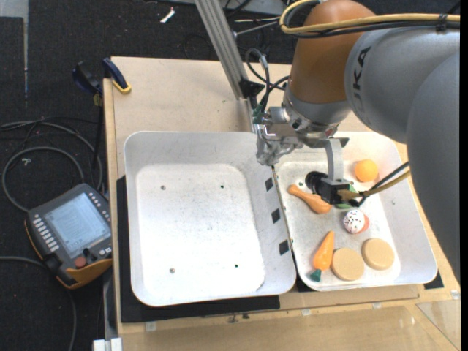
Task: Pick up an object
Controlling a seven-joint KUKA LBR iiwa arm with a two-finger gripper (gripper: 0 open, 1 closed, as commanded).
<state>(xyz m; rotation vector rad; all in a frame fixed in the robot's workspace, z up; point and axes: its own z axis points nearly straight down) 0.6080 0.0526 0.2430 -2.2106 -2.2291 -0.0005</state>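
Observation:
My gripper (268, 154) hangs over the far left corner of the right bin (409, 269), close to the wall between the two bins. Nothing shows held under it. In the right bin lie an orange curved piece (311, 199), an orange ball (365, 170), a white ball with dark dots (355, 221), a carrot with a green tip (322, 251) and two tan round discs (348, 264) (378, 254). The orange curved piece is the closest thing, a little to the right of and nearer than the gripper.
The left bin (135, 196) is a shallow white tray with a few dark specks on its floor. A slanted metal rail (219, 35) runs down from the back toward the gripper. A teach pendant (69, 229) rests left of the bench.

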